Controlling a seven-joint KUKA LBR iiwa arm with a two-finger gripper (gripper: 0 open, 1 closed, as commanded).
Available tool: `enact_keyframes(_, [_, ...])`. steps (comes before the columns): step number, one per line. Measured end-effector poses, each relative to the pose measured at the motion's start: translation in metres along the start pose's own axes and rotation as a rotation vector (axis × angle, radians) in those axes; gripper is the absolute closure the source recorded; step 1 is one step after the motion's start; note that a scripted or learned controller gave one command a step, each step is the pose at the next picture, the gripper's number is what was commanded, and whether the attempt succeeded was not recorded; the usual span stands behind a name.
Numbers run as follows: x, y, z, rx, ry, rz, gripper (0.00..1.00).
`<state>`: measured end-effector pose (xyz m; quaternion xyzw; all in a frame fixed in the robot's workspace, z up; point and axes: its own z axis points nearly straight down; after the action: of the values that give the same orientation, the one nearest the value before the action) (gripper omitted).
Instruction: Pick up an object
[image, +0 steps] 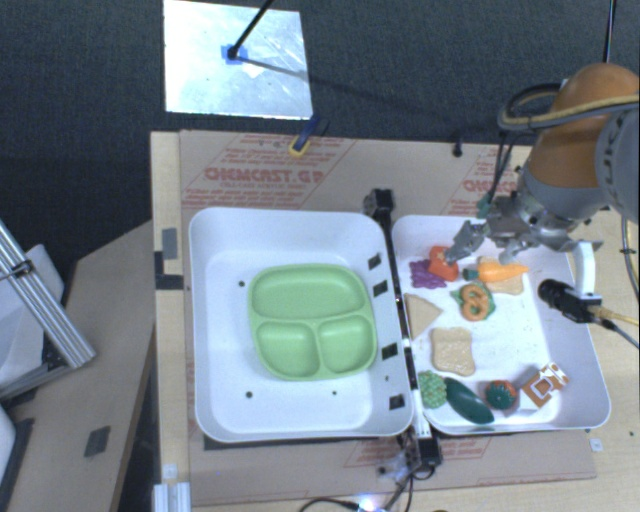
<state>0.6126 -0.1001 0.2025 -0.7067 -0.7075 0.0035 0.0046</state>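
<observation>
Over right bin (590, 385), tool (462, 247) hangs with fingers spread wide, holding nothing, just above purple toy (432, 270). Best to drop straight, centre on it, then close.

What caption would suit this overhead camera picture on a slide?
Robot arm reaching over the right bin of toy food, gripper above a purple piece; green tray in the left bin.

The right bin (590, 385) is crowded: toy foods lie close together along its left and lower parts. Bare floor shows at its middle right. The left bin (215, 300) has open floor around the green tray (312, 320).
</observation>
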Motion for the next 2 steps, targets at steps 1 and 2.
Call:
enact_keyframes(1, [0.000,0.003,-0.007,-0.012,-0.001,-0.002,0.00])
enact_keyframes(2, [-0.002,0.000,0.035,-0.010,-0.001,0.000,0.00])
